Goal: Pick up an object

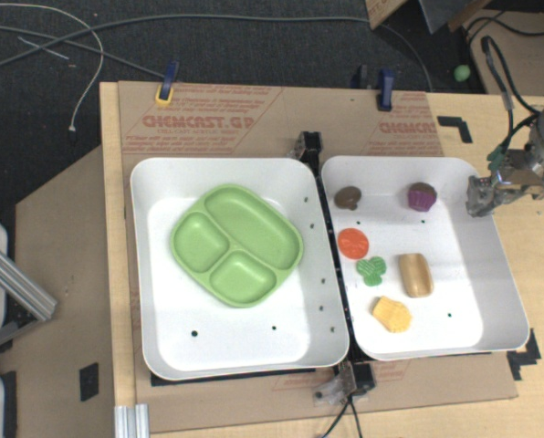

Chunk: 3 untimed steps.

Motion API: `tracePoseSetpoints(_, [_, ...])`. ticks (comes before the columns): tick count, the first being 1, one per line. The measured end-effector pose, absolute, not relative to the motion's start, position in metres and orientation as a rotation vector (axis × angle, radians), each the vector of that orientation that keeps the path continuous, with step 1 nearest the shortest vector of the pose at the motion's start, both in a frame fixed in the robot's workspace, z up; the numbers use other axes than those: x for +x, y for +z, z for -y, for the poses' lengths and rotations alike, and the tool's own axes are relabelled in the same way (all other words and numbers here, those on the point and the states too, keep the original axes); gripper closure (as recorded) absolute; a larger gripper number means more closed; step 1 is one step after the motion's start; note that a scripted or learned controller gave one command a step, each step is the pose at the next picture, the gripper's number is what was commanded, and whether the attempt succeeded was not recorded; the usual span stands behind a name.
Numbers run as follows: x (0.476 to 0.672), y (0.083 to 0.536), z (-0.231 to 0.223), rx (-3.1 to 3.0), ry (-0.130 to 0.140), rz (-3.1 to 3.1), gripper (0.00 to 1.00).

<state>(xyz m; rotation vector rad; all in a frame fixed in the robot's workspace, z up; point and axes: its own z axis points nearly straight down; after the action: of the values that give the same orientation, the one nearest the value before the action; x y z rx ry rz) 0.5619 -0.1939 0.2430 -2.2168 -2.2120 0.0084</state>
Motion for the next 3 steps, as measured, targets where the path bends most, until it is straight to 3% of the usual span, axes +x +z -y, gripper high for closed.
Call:
tracePoseSetpoints(1, [0.564, 0.248, 0.194, -2.220, 0.000, 2.221, 0.00])
tracePoseSetpoints(3, [0.552, 0.133, 0.184, -2.221, 0.000, 2.220, 0.00])
